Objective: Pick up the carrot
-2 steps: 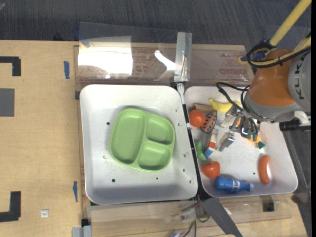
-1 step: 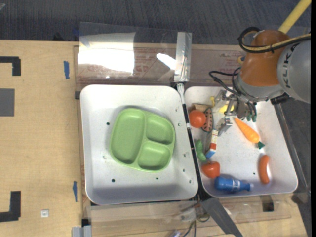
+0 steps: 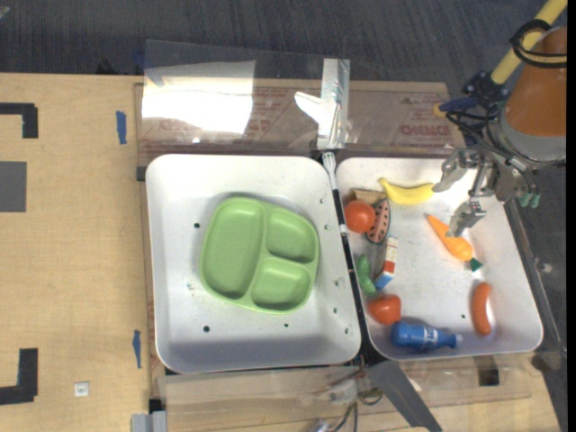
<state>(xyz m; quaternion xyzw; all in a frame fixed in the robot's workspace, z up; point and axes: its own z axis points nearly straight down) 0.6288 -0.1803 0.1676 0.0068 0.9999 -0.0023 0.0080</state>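
The orange carrot (image 3: 449,238) with a green end lies in the right bin (image 3: 522,268), at its upper right, tilted down to the right. My gripper (image 3: 456,202) hangs just above and slightly behind it, near the bin's back right corner. Its fingers are spread, one fingertip (image 3: 443,182) close to the banana's end and the other just over the carrot's upper part. Nothing shows between them.
A yellow banana (image 3: 405,190) lies left of the gripper. A red tomato (image 3: 359,215), a watermelon slice (image 3: 382,223), green and small boxed items crowd the bin's left side. A red sausage (image 3: 482,309), a blue bottle (image 3: 423,336) and a second tomato (image 3: 384,308) sit in front. The left bin (image 3: 171,196) holds a green divided plate (image 3: 261,253).
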